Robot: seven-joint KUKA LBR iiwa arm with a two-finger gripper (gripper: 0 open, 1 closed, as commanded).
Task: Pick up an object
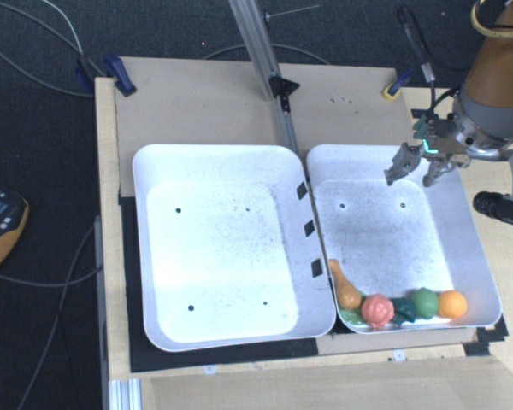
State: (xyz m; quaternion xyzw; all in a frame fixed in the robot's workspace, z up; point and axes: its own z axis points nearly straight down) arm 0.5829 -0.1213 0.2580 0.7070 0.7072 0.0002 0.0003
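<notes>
Over the far part of the right bin [462, 229], the tool [417, 171] hung with its two fingers spread apart and nothing between them. Every object in reach lay well away from it, bunched along the near wall of that same bin: an orange carrot-shaped piece [343, 285], a pink ball [377, 309], a green ball [424, 301] and an orange ball [452, 304], with a bit of dark teal showing between pink and green that I could not make out. From the tool, the cluster sat toward the near edge of the tabletop [197, 101], so my reading was that the coming move had to travel across the open bin floor toward the camera side before descending. The carrot-shaped piece ran its long axis slantwise, from near the divider between the bins down toward the pink ball, touching or almost touching it; the balls sat close in a row. Crowding against the wall looked likely to make a clean grip awkward. The left bin [154, 229] held only speckles and a few dark dots. The tabletop was pale board with blue clamps [118, 73] at the far corners, on dark carpet strewn with cables, and a metal rail [261, 49] crossed above.
</notes>
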